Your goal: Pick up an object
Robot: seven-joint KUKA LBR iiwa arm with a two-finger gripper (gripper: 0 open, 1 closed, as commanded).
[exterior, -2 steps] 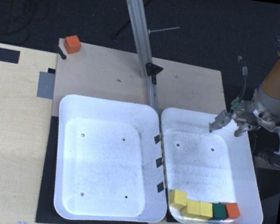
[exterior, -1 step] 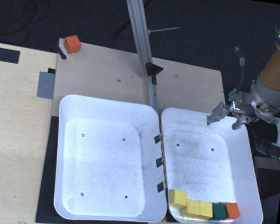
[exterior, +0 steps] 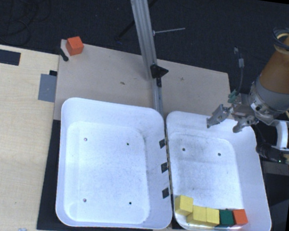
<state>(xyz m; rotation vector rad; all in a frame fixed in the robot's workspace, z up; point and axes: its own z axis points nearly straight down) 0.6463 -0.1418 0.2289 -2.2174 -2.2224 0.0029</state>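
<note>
Several small blocks lie in a row along the near edge of the right bin [exterior: 221, 145]: a yellow block [exterior: 184, 204], two more yellow ones [exterior: 206, 215], a green block [exterior: 225, 217] and an orange-red block [exterior: 240, 216]. My gripper [exterior: 228, 120] hangs over the far rim of that bin, well away from the blocks. Its two fingers stand apart, open, with nothing between them.
The left bin [exterior: 108, 160] sits beside the right one, joined by black clips. An orange cube [exterior: 75, 45] rests on the bench at the far left. A slanted metal rail [exterior: 144, 42] rises behind the bins.
</note>
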